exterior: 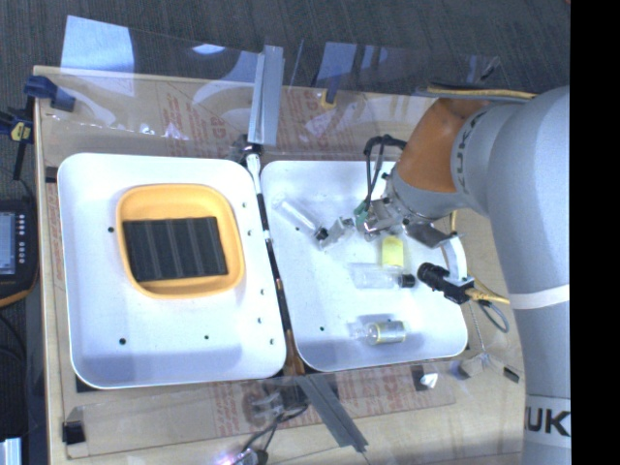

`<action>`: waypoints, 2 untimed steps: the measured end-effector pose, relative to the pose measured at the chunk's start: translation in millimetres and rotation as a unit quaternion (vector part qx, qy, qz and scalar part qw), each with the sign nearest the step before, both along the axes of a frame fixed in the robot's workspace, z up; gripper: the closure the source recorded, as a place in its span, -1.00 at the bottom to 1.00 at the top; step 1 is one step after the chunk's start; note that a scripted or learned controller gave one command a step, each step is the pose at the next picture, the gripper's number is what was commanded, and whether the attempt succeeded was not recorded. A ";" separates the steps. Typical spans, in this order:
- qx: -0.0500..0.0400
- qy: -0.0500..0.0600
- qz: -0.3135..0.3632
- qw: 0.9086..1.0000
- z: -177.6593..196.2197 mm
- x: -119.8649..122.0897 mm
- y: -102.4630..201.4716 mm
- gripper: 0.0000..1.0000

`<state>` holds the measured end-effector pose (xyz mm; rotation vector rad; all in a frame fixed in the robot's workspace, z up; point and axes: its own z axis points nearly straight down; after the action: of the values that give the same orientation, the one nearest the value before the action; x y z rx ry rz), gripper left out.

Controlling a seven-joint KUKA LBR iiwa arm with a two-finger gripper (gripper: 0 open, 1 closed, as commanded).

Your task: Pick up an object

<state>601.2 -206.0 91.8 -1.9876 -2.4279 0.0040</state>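
Gripper (373, 217) sits over right bin (320, 342) around its 1 o'clock; can't tell its state. Yellow block (392, 252) lies just at its 5 o'clock: probably light, stiff, graspable across the short sides. Metal cylinder (385, 331) at bin's 5 o'clock likely slippery, rolls.

Two white bins (97, 337), yellow-orange tray (174, 201) with dark ribbed insert (177, 247), small yellow block (392, 252), grey arm (523, 182) banded orange (431, 153)

Dark grey carpet floor (291, 8), wooden bench (145, 114), clear glossy sheeting (387, 76)
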 end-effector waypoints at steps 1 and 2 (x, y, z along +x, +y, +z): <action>0.000 -0.002 0.015 1.000 20.4 48.7 -4.3 -1.00; 0.001 0.000 0.075 0.997 0.1 46.8 71.0 -1.00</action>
<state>648.0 -134.9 91.8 -1.8002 -2.5699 0.0024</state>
